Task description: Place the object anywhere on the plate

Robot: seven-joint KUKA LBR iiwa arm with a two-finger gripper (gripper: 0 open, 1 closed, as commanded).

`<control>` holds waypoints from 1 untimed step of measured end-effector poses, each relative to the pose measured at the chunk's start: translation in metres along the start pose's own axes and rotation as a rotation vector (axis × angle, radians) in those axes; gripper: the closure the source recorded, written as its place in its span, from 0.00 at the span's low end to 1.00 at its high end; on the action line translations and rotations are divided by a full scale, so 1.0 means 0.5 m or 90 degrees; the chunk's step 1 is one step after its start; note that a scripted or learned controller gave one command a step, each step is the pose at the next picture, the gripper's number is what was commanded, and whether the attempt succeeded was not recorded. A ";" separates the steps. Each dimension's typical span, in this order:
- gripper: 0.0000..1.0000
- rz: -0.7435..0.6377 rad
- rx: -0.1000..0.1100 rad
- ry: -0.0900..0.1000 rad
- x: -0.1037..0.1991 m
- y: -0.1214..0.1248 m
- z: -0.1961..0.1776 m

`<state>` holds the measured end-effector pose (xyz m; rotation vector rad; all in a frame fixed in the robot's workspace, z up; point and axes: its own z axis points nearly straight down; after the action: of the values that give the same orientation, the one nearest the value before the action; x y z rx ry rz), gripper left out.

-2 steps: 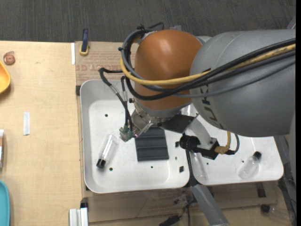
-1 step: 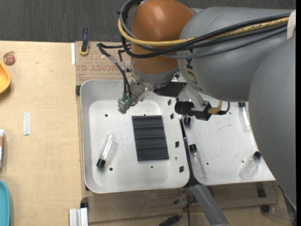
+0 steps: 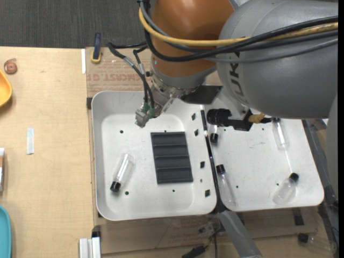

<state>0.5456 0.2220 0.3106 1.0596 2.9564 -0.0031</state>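
While the grey arm (image 3: pixel 279 58) with its orange band (image 3: pixel 185 26) reaches in from the right and covers the upper part of the scene, its gripper (image 3: pixel 142 117) hangs over the far left part of the left bin (image 3: pixel 105 198). How far the gripper is open cannot be told at this slant, and nothing can be made out in its hold. It lies up and to the left of the dark ribbed plate (image 3: pixel 172 157), apart from it.

The plate (a black rectangle with crosswise ridges) lies flat near the middle of the left bin, and its surface is bare. A clear tube with a black cap (image 3: pixel 121 172) lies on the bin floor to the left of the plate, near it but not touching, tilted with the cap toward the near left corner.

The right bin (image 3: pixel 317 195) stands just beside the left one. It contains three more clear tubes: one (image 3: pixel 280 134) near its far side, one (image 3: pixel 285 190) near its near right corner, and one (image 3: pixel 223 183) along its left wall. A black and yellow fitting (image 3: pixel 232 118) sits under the arm at the far edge of this bin.

Printed cardboard (image 3: pixel 115 74) shows beyond the left bin. An orange object (image 3: pixel 3 93) lies at the left edge of the wooden bench (image 3: pixel 48 160).
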 end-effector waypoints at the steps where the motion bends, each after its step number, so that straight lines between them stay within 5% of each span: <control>1: 1.00 -0.243 0.000 0.001 -0.005 -0.030 0.004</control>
<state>0.5380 0.2088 0.3085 0.4808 3.1051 -0.0021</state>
